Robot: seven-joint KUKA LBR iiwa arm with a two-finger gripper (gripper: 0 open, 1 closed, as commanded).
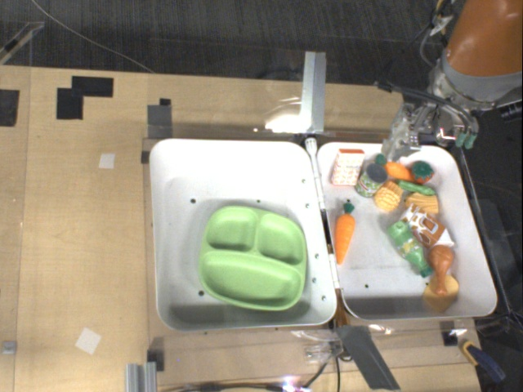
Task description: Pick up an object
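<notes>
Altogether one carrot (344, 233), one green tray (253, 257).

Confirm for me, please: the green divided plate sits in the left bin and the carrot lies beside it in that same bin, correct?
Not quite. The green divided plate is in the left bin, but the carrot lies in the right bin, near its left wall, as the camera view shows.

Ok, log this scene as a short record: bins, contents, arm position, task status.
left bin: holds a green divided plate
right bin: toy food in a cluster, including a carrot, corn cob, drumstick and a red-and-white box
end effector: above the right bin's far edge, near the cluster
task status: nothing seen held; carrot lies apart near the divider
</notes>
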